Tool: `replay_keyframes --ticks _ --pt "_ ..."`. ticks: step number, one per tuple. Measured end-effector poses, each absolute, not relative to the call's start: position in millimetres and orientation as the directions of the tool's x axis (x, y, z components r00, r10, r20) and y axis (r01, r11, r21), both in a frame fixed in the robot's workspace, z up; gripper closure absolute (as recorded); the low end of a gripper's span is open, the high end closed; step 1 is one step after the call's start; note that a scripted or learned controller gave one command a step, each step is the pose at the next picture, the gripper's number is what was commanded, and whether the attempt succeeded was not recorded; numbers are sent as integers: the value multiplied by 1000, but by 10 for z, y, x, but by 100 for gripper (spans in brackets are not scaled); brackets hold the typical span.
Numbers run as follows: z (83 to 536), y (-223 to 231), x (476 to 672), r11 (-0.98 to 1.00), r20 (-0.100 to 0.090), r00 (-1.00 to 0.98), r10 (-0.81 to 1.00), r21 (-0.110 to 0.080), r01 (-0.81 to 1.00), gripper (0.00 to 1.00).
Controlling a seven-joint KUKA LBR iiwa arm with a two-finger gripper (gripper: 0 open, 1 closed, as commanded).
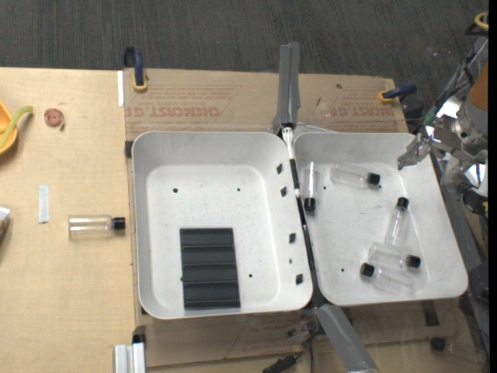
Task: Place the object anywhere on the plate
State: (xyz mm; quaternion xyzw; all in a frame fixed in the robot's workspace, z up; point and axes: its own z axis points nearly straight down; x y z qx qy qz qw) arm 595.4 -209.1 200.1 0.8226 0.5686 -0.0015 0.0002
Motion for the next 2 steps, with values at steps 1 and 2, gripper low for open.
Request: replay_keyframes --ticks 1,2 --pt "2458 -1989 6590 -298 -2 298 954 -1 954 0" --pt "4408 -2079 6595 -210 -2 210 978 -1 978 0"
